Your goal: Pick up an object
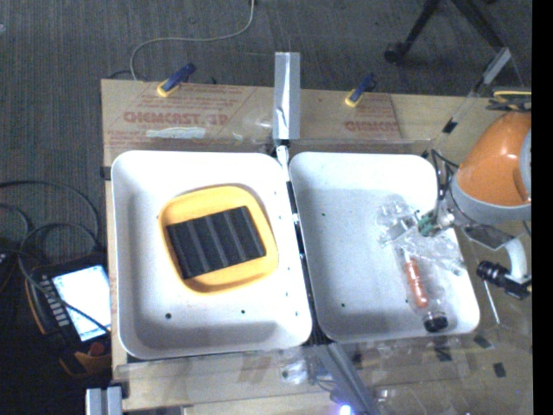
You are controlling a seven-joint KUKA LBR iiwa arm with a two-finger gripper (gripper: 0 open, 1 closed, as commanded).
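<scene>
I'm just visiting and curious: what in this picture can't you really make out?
- Gripper: only the orange arm shows at the right edge, so its state is unclear.
- Clear plastic object in the right bin: see-through and blurred; its exact outline is unclear.
- Yellow tray: its dark slots' contents are too dim.

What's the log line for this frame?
arm: right edge, over right bin | gripper: unclear | clear plastic bottle: right bin, lying | yellow tray: left bin | grasp: none seen
</scene>
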